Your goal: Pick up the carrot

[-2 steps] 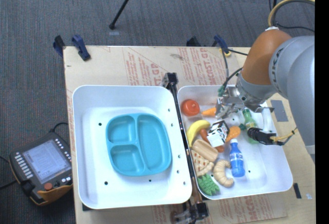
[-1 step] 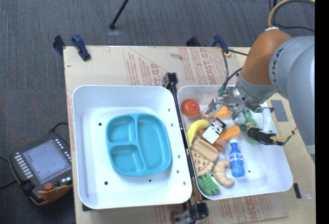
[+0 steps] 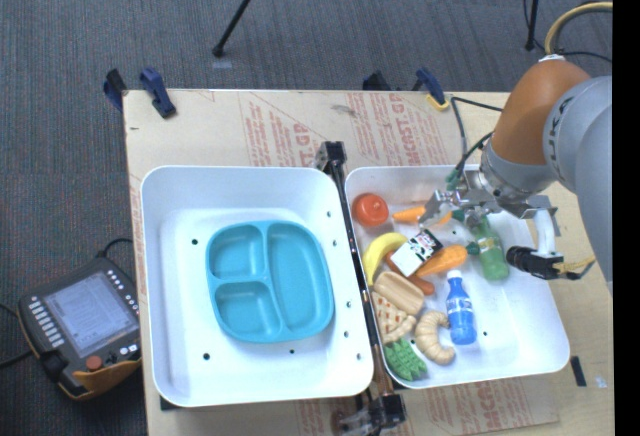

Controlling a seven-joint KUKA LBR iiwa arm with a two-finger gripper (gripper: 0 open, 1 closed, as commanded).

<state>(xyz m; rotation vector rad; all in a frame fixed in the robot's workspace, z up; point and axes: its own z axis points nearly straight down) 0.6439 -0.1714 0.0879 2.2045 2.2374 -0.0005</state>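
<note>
The carrot (image 3: 443, 260) is orange and lies slanted in the middle of the right bin (image 3: 540, 344), between a black-and-white carton (image 3: 417, 249) and a green bottle (image 3: 490, 257). A smaller orange piece (image 3: 410, 215) lies near the bin's back, right of a red tomato (image 3: 370, 210). My gripper (image 3: 452, 206) hangs over the back of the right bin, a little above and behind the carrot, right next to the small orange piece. Nothing shows as held in it.
Crowded around the carrot are a banana (image 3: 380, 252), a hot dog bun (image 3: 398, 292), a waffle (image 3: 392, 320), a croissant (image 3: 435, 336), a blue bottle (image 3: 460, 310) and a green leafy toy (image 3: 405, 359). The left bin (image 3: 160, 224) holds a blue divided plate (image 3: 270, 281).
</note>
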